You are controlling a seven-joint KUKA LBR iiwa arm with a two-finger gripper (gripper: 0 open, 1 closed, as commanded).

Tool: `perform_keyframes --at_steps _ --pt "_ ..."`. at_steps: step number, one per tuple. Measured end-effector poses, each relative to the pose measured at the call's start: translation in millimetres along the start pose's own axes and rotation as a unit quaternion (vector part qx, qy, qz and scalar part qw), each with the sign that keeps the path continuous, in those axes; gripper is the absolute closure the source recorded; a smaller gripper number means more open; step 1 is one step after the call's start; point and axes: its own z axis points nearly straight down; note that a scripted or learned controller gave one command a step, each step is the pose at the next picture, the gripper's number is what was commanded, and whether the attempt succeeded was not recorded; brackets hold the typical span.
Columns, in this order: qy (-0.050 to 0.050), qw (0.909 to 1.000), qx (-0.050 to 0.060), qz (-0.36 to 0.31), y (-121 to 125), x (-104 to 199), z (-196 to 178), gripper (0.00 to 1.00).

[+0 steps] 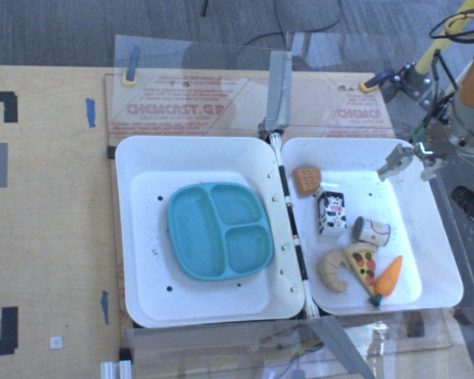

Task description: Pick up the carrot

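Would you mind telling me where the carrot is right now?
The carrot lies in the right bin, near its front edge, just right of the pizza slice.

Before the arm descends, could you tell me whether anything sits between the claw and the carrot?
The claw is at the right bin's far right edge; the carrot lies near its front. The small can lies slightly left of the line between them, and the pizza slice touches the carrot's left.
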Motion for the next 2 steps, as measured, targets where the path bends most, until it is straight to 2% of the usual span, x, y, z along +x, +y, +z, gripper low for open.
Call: perform_keyframes --at_steps 1,2 --pt "-0.001 0.9969 -0.001 -0.079 -37 -48 108 0.0" --pt "0.004 0.9951 -0.002 -0.099 -96 -41 145 0.0"
